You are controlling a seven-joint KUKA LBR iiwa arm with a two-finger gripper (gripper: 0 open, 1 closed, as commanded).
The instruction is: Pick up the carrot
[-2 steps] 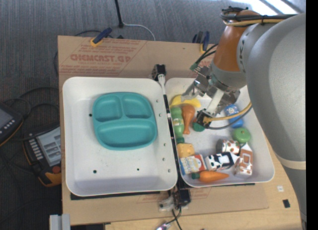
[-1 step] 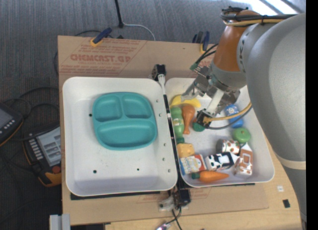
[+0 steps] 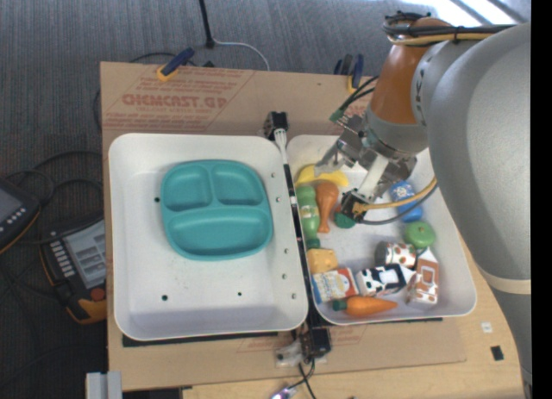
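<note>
An orange carrot (image 3: 373, 307) with a green end lies along the front wall of the right bin (image 3: 455, 298). A second orange, carrot-like piece (image 3: 326, 201) lies at the bin's back left, next to the divider. My gripper (image 3: 339, 158) hangs over the back left of the right bin, just above and behind that second orange piece and a yellow toy (image 3: 321, 175). It is far from the front carrot. Nothing shows as held.
The left bin (image 3: 138, 294) holds a teal compartment plate (image 3: 217, 208). The right bin is crowded: a green toy (image 3: 307, 199), a yellow piece (image 3: 322, 259), small cartons (image 3: 384, 278), a green round piece (image 3: 420, 233) and a blue item (image 3: 404, 192).
</note>
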